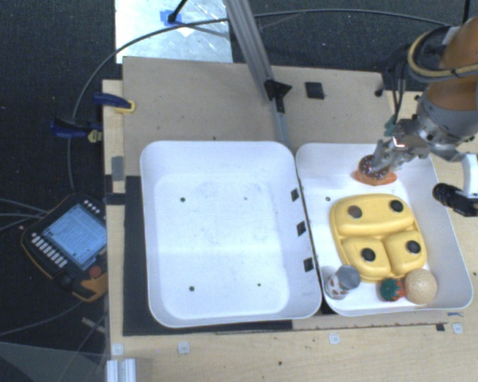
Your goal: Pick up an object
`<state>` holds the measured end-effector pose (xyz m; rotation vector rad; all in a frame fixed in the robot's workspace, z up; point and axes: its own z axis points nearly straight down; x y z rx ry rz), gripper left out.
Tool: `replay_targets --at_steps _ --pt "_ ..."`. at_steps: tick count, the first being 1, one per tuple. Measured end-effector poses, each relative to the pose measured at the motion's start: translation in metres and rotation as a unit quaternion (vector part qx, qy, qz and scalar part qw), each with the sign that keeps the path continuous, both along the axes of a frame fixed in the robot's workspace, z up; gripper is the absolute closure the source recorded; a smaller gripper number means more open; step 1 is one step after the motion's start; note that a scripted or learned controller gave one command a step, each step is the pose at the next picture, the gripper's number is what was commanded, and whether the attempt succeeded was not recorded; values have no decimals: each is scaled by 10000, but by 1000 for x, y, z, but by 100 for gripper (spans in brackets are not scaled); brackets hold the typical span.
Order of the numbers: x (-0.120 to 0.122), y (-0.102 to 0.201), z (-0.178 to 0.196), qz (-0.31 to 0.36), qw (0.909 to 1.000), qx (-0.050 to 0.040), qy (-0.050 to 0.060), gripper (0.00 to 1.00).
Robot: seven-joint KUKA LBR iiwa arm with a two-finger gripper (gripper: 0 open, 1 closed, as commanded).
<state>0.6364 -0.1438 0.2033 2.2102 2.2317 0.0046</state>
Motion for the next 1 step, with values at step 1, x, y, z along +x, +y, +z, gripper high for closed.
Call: replay_targets --at_steps 1 --pt "5 61 13 10 10000 4 -6 100"
